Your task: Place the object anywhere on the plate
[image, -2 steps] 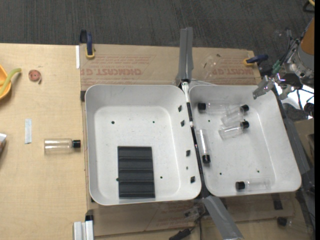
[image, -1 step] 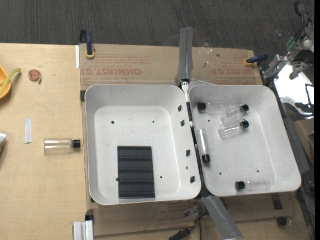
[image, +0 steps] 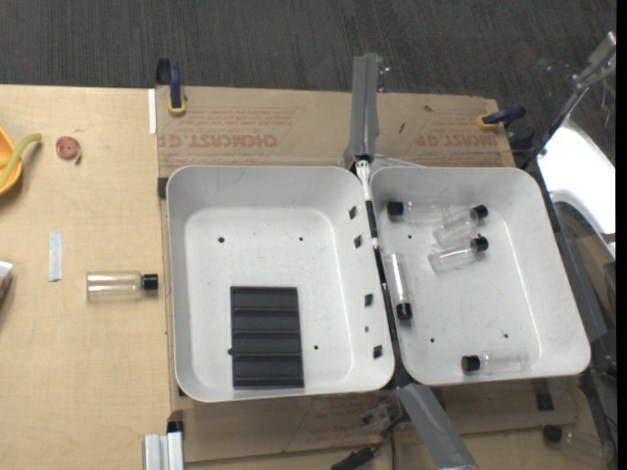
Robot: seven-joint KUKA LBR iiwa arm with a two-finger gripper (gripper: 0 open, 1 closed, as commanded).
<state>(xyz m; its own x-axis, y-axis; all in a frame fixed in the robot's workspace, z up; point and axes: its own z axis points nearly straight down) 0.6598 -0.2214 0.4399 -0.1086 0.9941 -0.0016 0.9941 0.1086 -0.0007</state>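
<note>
Tool state: I cannot tell whether it is wide, narrow or holding anything. A pale section of my arm (image: 578,160) enters at the right edge, beside the right bin.

Wooden surface (image: 78,360): carries a cardboard sheet (image: 265,130), and both bins sit on that sheet.

Left bin (image: 196,194): holds the plate (image: 265,338), a black ridged rectangle lying flat near the front wall. Nothing rests on the plate.

Right bin (image: 549,262): holds five clear vials with black caps, the task's objects.
- Vial one (image: 411,208) lies near the rear left corner, cap to the left.
- Vial two (image: 460,219) and vial three (image: 453,255) lie just beside each other near the centre, caps to the right.
- Vial four (image: 400,284) lies along the left wall, cap toward the front.
- Vial five (image: 495,363) lies near the front wall, cap to the left.

All five are well apart from the plate.

A sixth vial (image: 120,283) lies on the surface, left of the left bin. Farther left and back lie a small reddish disc (image: 67,147) and a yellow-orange item (image: 10,160), cut off by the edge.
</note>
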